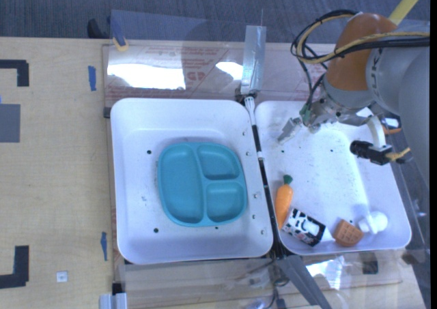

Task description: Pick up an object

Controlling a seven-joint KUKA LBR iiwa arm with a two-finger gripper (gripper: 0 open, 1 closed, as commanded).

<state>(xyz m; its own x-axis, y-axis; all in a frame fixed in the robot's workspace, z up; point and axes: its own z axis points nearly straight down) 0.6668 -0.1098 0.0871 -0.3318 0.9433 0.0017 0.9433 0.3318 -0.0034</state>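
Gripper point(289, 130) hangs over the right bin's point(382, 243) far-left corner (finger state cannot be told). The carrot point(283, 203) lies toward the near edge, long axis near-to-far.

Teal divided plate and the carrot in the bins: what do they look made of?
Divided plate: likely molded plastic, matte teal, judging by the uniform color, soft rounded compartment edges and absence of sharp glare. Carrot: looks like a toy, probably plastic or rubber, smooth even orange with a small green top; the view is too coarse to settle which.
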